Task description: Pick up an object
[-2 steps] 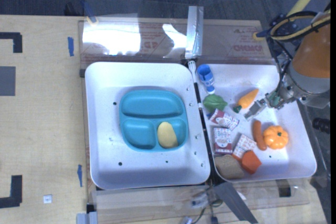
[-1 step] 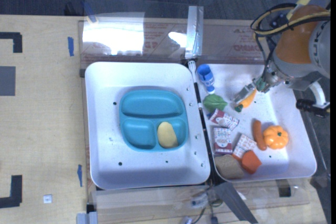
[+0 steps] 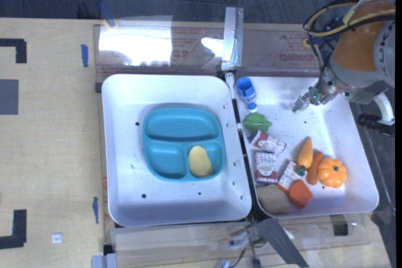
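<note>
Tool (image 3: pixel 301 103): low over the far part of the right bin (image 3: pixel 361 154), near its far right corner; whether it is parted or closed cannot be told, and nothing shows in its hold.
Arm (image 3: pixel 358 59): grey with an orange band, reaching in over the right bin's far right corner.
Near the tool: a blue-capped bottle (image 3: pixel 247 93) at the bin's far left corner, a green item (image 3: pixel 257 122) just beside it.
Near half of right bin: small cartons (image 3: pixel 269 154), a carrot (image 3: pixel 304 152), an orange pumpkin (image 3: pixel 331 173), a red block (image 3: pixel 300 194), a brown lump (image 3: pixel 272 199).
Left bin (image 3: pixel 125 147): a blue divided tray (image 3: pixel 182 141) with a yellow lemon (image 3: pixel 200 161) in its near right compartment.
Desk (image 3: pixel 50 154): carries both bins side by side.
</note>
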`<state>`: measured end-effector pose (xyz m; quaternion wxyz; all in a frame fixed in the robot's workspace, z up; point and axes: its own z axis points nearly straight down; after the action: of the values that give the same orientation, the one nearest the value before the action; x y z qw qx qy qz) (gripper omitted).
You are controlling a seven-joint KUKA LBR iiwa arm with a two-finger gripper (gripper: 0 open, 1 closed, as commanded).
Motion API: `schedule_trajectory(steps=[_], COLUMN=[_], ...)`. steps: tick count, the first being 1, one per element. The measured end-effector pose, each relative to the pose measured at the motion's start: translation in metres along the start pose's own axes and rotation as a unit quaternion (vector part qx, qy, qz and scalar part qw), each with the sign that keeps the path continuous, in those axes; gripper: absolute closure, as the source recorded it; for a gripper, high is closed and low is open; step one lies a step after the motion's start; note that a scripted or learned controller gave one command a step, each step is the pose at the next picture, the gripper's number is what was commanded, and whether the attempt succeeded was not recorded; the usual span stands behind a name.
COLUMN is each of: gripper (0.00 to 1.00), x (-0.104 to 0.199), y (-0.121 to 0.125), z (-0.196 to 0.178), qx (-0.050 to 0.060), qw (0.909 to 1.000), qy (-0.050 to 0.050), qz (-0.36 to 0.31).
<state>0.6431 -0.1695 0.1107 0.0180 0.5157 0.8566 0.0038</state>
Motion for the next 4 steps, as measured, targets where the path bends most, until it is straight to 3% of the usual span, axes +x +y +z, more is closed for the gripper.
schedule_trajectory(steps=[1,2,3,4], gripper=[0.00,0.00,0.00,1.00], x=[0.001,0.037,0.066,0.064], y=[-0.001,-0.014,-0.119,-0.116], z=[0.002,-0.088,0.013,0.001], qx=[0.001,0.007,0.005,0.001], qw=[1.0000,0.9999,0.9903,0.9904], qy=[0.001,0.010,0.008,0.005], qz=[0.000,-0.010,-0.139,-0.138])
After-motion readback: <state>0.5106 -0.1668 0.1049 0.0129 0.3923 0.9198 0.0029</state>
